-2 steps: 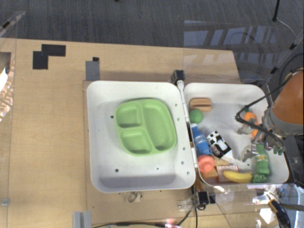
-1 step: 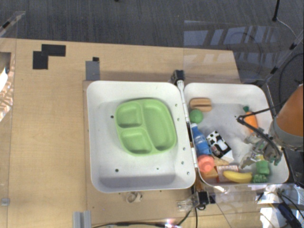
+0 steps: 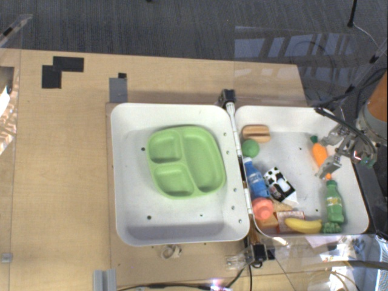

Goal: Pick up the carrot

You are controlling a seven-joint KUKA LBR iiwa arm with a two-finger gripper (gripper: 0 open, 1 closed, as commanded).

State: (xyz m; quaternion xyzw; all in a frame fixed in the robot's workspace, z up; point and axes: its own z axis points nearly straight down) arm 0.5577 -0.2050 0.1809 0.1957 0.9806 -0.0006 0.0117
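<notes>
Carrot (image 3: 319, 154): small, orange, green-topped, lying free; tool (image 3: 337, 157) spread wide just beside it.

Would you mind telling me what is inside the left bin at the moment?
The left bin holds a green divided plate with three compartments, all bare. Whatever lies beneath the plate is covered. The carrot lies in the right bin, beside the end effector.

Robotics lab, as shown by a wooden bench (image 3: 60, 180) w/ two white bins (image 3: 130, 223). Grey carpet (image 3: 182, 17), stand legs & loose cables (image 3: 242, 271) are seen around it.
</notes>
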